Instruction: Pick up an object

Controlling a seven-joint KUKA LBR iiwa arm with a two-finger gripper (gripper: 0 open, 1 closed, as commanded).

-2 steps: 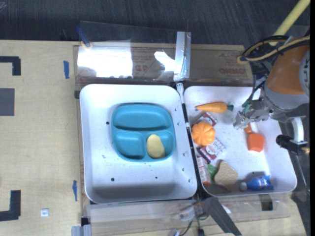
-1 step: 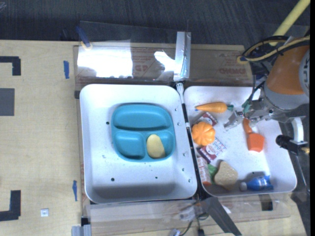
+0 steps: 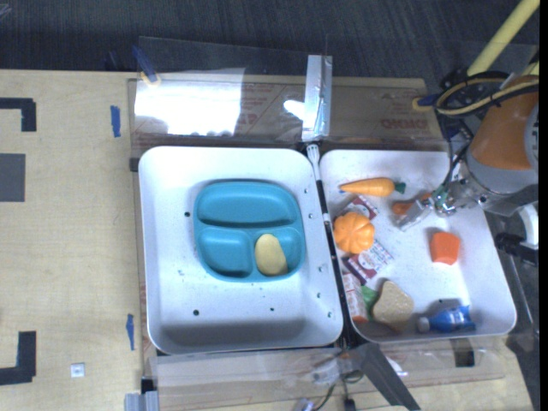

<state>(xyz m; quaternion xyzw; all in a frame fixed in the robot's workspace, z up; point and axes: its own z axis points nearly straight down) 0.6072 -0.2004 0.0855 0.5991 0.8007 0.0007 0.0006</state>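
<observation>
Reaching in from the right, the grey arm (image 3: pixel 505 157) with its orange band is seen over the far right part of the right bin (image 3: pixel 501 302). The gripper (image 3: pixel 428 205) is set low at the far middle of that bin, its metal fingers pointing left. Whether the fingers are open or closed cannot be told, and nothing can be made out between them.

Just left of the gripper, a carrot (image 3: pixel 368 187) is laid with its long axis running left to right; its green end points right, toward the gripper, and its tapered tip points left. A small red piece (image 3: pixel 401 206) is seen just near of the carrot's right end, close beside the fingers. A small pumpkin (image 3: pixel 354 232) is placed near of the carrot, against the bin's left wall. An orange block (image 3: pixel 445 247) is laid upright-looking toward the right, apart from the pumpkin. A printed packet (image 3: pixel 366 262) is spread below the pumpkin. At the near edge, a slice of bread (image 3: pixel 393 305) is leaned beside a blue bottle (image 3: pixel 447 318), whose long axis runs left to right.

In the left bin (image 3: pixel 171 255), a blue divided tray (image 3: pixel 244 221) is set, and a yellow lemon (image 3: pixel 271 254) is held in its near right compartment.
</observation>
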